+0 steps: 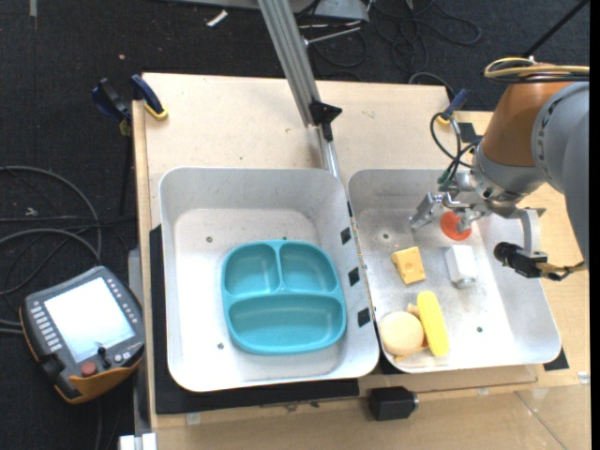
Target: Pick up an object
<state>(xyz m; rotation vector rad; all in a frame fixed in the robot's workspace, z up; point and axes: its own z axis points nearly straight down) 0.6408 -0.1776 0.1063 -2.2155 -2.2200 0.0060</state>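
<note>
arm: grey, with an orange band above the wrist
gripper: silvery metal, with black cabling trailing behind it
small round object just beside the gripper: red-orange
small block below the gripper: pale grey-white
wedge below and left of the gripper: yellow, speckled like cheese
long piece further below: bright yellow
round piece touching it: cream-tan
right bin, under the gripper: white, with small dark dots
left bin, well left of the gripper: white
divided tray in it: plain turquoise
bench: light tan wood
pendant far left: grey with orange trim and a pale screen
floor: black
</note>
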